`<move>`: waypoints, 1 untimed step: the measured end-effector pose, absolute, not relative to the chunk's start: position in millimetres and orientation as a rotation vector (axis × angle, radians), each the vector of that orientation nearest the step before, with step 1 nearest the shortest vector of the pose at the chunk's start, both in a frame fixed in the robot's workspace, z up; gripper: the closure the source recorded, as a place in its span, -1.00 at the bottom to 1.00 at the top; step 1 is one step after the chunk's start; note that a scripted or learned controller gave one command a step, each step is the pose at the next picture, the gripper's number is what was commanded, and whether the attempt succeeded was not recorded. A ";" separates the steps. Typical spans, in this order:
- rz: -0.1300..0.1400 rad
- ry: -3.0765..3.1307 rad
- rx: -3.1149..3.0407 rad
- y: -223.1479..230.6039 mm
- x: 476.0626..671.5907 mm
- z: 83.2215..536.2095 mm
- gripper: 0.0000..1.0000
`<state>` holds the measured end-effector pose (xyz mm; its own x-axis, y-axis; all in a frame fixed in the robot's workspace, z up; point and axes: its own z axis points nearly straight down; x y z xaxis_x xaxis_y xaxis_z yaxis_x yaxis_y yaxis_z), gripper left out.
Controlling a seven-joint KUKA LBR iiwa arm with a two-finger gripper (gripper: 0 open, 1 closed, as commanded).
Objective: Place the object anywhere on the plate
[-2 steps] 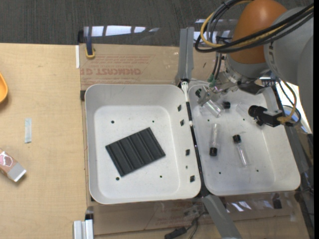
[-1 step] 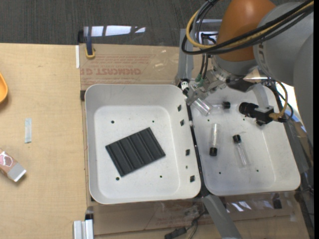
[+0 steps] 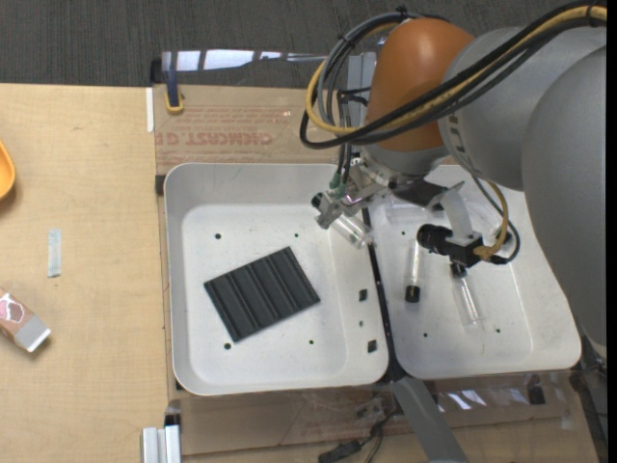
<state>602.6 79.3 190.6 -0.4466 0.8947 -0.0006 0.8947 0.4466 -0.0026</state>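
Jaws: they hang over the upper right corner of the left bin (image 3: 183, 287), close to the seam where the two bins meet. The metal parts at my wrist crowd together from this angle, so I cannot tell whether the jaws are open or closed.

Just right of the jaws, in the right bin (image 3: 540, 350): a clear tube with a black cap (image 3: 413, 276) lies flat on the bin floor near the seam, cap end toward the front. A second clear tube (image 3: 467, 300) lies a little further right, apart from the first and roughly parallel to it. My cables and a black fitting hang above both.

Left bin: the dark grey ribbed plate (image 3: 262, 292) lies flat near the middle of the floor, turned at a slant to the bin walls. It is well apart from both tubes, with the bin walls between them.

Behind the bins: a cardboard sheet (image 3: 231, 133) with mirrored print.

Counter (image 3: 87, 403), left of the bins: a small grey strip (image 3: 54, 254), a small wrapped block (image 3: 21, 322) near the edge, and part of an orange object (image 3: 5, 174) at the frame's border.
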 end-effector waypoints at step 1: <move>0.002 -3.005 -0.914 69.5 601.6 191.0 1.00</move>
<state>601.6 69.5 191.0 -0.8305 0.5569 0.0001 0.5569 0.8305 -0.0011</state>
